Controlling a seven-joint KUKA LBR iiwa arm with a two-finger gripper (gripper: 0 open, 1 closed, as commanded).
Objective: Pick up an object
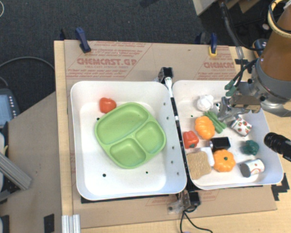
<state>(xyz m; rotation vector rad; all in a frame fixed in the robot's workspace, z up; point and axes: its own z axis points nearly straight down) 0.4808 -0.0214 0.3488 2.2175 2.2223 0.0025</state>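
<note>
Arm (281, 57) is bent down from the right over right bin (271, 130). Gripper (228, 111) is hung low by green stalk (215, 120); open/shut can't be told.

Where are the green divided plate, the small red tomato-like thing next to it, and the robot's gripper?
Green divided plate (130, 135): camera view, on the ridge between its compartments.
Red tomato-like thing (107, 105): camera view, on the middle of its rounded top.
Gripper (226, 111): camera view, at its tip, low over the right bin.

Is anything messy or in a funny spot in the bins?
Mostly no. The green plate sits crooked in the left bin, with a red tomato loose beside it. The small toys are all jumbled together in the right bin.
</note>
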